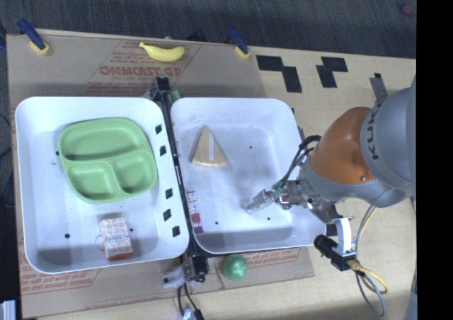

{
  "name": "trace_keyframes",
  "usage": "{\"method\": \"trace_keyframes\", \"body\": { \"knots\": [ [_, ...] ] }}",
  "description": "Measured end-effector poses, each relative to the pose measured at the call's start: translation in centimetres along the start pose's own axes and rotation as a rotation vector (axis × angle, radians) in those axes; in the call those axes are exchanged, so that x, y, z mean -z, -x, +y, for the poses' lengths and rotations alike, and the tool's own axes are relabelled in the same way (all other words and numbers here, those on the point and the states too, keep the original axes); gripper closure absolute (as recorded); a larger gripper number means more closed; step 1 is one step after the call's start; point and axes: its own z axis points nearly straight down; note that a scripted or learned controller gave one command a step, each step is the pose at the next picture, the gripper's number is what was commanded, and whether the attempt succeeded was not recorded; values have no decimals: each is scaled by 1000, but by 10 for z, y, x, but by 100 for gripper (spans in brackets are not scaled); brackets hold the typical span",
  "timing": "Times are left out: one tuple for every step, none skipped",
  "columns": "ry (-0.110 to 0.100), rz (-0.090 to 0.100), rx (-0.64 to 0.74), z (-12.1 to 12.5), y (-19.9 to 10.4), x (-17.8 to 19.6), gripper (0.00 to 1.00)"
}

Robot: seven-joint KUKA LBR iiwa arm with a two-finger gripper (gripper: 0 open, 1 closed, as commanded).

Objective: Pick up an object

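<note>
Fingers [256, 202] of the gripper [259, 202] hang low over the right bin [233, 110], near its front edge, and whether they stand wide or narrow I cannot tell; nothing shows between them. On the left, the left bin [32, 170] carries a green tray [107, 158] with three compartments, lying toward the back and middle of that bin, and a small packet [115, 238] lying near its front edge. Beyond the bins, a banana [162, 50] lies on the cardboard [212, 64] by the bench's far edge. In the right bin, a tan wedge [207, 149] lies flat toward the back left, well apart from the gripper. A green ball [234, 267] sits on the cardboard just outside the right bin's front edge. The arm [368, 149], grey with an orange band, comes in from the right over that bin's right rim.
</note>
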Motion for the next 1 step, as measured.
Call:
{"method": "trace_keyframes", "body": {
  "knots": [
    [1, -1, 3, 66, -23, 1, 0]
  ]
}}
